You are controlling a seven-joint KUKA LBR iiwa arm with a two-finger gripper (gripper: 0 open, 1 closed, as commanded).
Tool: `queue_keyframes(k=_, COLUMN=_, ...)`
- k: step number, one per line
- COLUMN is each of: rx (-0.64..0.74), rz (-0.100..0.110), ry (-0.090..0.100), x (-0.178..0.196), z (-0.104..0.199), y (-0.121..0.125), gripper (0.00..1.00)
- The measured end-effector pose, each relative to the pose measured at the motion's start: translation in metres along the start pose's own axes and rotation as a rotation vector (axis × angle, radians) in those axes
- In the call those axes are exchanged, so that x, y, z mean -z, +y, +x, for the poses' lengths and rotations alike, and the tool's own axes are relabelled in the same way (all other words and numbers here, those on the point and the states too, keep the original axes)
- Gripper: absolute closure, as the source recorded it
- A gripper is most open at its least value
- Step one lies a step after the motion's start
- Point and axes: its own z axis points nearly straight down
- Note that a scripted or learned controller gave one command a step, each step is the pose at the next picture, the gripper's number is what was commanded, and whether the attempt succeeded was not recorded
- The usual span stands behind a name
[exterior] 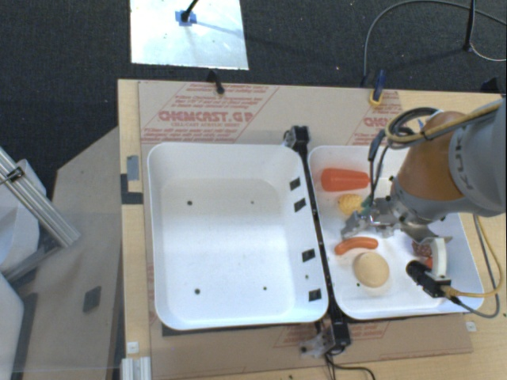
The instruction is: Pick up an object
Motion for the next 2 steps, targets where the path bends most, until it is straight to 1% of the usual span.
queue_keyframes(k=1, rx=0.0, rz=-0.002, ry=0.0, x=0.0, z=0.021, y=-0.043, gripper=0.0)
queue_keyframes(k=2, rx=0.002, rz=-0.006, ry=0.003, x=0.012, z=0.021, y=-0.04, gripper=1.0)
